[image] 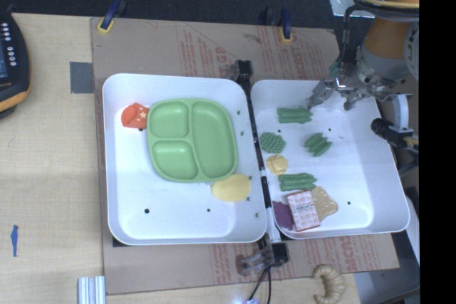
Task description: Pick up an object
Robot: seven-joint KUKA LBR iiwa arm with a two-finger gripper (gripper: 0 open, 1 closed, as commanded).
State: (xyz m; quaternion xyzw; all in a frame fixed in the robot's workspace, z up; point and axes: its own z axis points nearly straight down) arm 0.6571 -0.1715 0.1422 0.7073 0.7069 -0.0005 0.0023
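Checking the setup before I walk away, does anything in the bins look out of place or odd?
Mostly tidy. The yellow piece and red piece lie beside the green divided plate, not in it. A curled tan object sits outside the bins, on the bench.

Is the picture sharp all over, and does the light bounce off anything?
Camera view: mostly soft, small items in the right bin lack fine detail; the claw looks slightly blurred; faint sheen on the green plate and the left bin; shadows are weak.

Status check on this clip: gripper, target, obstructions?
Gripper open, holding nothing, above right bin's far edge. Nearest item: green bean piece, just left of it. Nothing blocking.
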